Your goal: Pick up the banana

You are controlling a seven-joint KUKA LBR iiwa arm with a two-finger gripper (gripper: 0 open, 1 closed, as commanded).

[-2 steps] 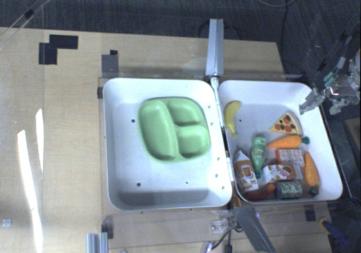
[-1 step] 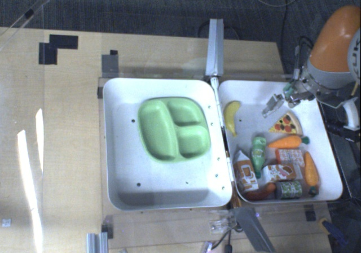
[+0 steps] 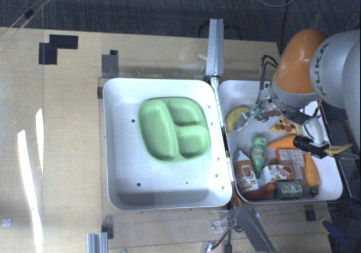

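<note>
The banana (image 3: pixel 237 116) is lying in the right bin (image 3: pixel 224 95), in its upper left part, close to the wall that divides the two bins. Only a curved yellow part of it is showing, and its long axis is running roughly from the lower left, near the dividing wall, up toward the right, where the metal fingers are covering its far end; which end is the stem cannot be told.

The arm (image 3: pixel 333 71) is reaching in from the right, its orange band (image 3: pixel 298 62) sitting above the wrist, and the wrist is bending down and leftward into the bin. The gripper (image 3: pixel 252 116) is hanging right at the banana's right end, touching or just over it. Whether it is open or closed cannot be told from this angle.

A green bottle (image 3: pixel 258 155) is standing below the banana, an orange carrot (image 3: pixel 283 142) is lying to the right of the bottle, and small cartons (image 3: pixel 246 174) are crowding the lower part of the same bin. In the left bin (image 3: pixel 121 150), a green divided tray (image 3: pixel 172 127) is resting near the middle.
</note>
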